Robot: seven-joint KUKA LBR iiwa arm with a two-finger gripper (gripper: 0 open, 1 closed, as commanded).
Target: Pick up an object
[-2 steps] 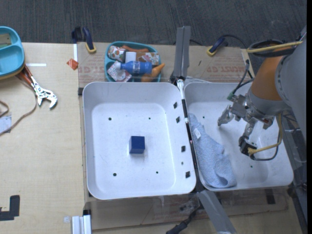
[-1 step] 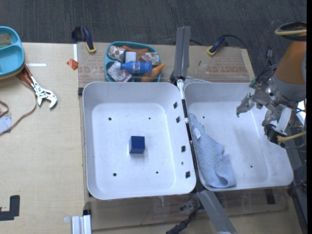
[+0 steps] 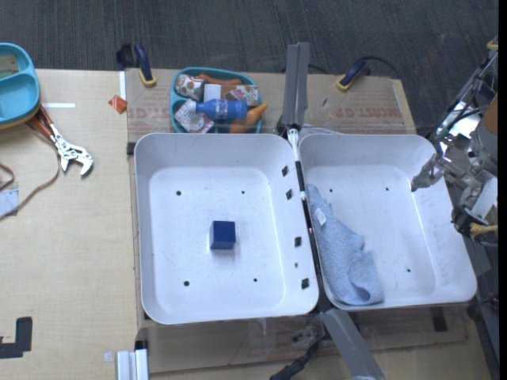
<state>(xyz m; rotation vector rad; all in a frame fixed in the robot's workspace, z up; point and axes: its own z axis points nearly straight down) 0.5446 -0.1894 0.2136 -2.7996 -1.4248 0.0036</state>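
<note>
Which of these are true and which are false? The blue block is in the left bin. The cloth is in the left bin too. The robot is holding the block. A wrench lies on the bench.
1. The blue block is in the left bin. True.
2. The cloth is in the left bin too. False: it lies in the right bin.
3. The robot is holding the block. False: the gripper is at the right bin's far edge, away from the block.
4. A wrench lies on the bench. True.

Position: we look from above the bench [image 3: 71,275], fixed.
Facing: we tilt down onto the two white bins [image 3: 150,212].
Range: we take in both bins whole, plus bench around them.
</note>
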